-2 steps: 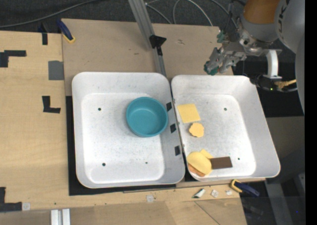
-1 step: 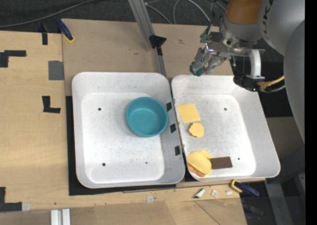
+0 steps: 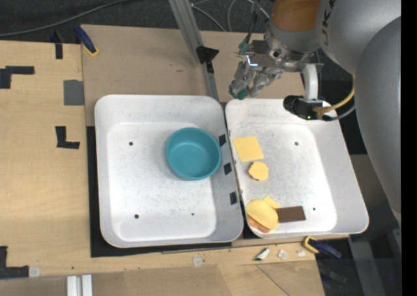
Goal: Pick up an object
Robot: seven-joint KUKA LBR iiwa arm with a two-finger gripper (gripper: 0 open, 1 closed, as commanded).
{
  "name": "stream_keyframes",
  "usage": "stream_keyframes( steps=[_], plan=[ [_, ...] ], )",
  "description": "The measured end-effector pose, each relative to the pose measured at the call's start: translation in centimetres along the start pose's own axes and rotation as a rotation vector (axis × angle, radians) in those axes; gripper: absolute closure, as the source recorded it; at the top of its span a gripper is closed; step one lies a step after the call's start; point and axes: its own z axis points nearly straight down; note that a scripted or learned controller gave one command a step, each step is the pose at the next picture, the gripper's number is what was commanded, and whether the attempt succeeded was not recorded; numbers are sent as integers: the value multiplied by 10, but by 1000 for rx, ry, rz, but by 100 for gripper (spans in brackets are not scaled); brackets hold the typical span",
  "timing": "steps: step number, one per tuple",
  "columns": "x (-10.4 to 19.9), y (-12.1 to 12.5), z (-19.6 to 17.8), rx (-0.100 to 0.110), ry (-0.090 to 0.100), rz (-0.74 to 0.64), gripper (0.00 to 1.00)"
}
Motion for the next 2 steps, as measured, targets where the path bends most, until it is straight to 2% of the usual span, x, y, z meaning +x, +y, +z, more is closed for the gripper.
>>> stream_keyframes(
  steps=[2],
  plan=[
    [97,11,32,0,-1,1,100]
  ],
)
